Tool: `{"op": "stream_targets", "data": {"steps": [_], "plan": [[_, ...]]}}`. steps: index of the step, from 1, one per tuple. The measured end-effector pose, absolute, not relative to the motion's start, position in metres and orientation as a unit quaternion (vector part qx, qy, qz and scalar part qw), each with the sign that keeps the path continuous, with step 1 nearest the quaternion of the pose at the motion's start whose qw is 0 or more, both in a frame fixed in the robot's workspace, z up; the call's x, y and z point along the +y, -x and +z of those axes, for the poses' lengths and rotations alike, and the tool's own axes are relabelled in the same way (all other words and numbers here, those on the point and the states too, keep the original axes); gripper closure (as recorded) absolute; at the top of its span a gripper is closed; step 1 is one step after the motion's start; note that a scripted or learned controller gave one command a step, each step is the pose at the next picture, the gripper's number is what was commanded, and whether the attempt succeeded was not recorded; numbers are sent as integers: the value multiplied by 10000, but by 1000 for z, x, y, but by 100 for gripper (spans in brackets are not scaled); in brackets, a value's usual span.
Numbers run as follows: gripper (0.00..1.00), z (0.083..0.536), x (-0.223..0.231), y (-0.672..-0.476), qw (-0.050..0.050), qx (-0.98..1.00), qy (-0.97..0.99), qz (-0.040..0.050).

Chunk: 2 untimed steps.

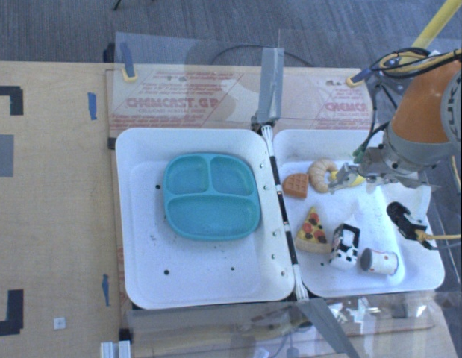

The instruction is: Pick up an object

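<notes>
The pincer (340, 179) hangs low in the right bin (369, 216), in its far half, on the end of the grey arm (410, 144) that comes in from the view's right. Whether it is open or closed cannot be told from this angle, and nothing can be seen gripped in it. Just beside the pincer, on its left in the view and perhaps touching its tip (the overlap is too tight to judge), lies a pale ring-shaped pastry toy (318, 174). One step further left of the pincer, touching or nearly touching the pastry, sits an orange-brown waffle toy (295, 186) close to the wall between the two bins. Nearer the camera than the pincer and slightly to its left lies a pizza slice toy (314, 230), well apart from the pincer. Almost straight below the pincer in the view, beside the pizza slice, stands a small black-and-white toy (345, 247), and next to that, toward the view's right, a white cylinder (380, 261) lies on its side near the bin's front wall. Far to the left of the pincer, across the dividing wall, the left bin (141, 237) holds a teal divided plate (212, 197). Both bins rest on the tan desk (51, 200).
</notes>
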State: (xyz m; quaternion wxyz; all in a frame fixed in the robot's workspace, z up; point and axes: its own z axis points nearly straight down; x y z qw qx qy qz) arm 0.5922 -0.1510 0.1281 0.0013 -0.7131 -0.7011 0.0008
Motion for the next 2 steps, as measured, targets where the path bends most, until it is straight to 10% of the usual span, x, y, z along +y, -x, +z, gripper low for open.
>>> {"op": "stream_targets", "data": {"steps": [1, 2], "plan": [[0, 92, -155, -653, 31, -7018, 7124, 38], [100, 99, -153, -654, 48, -7026, 7116, 39]]}}
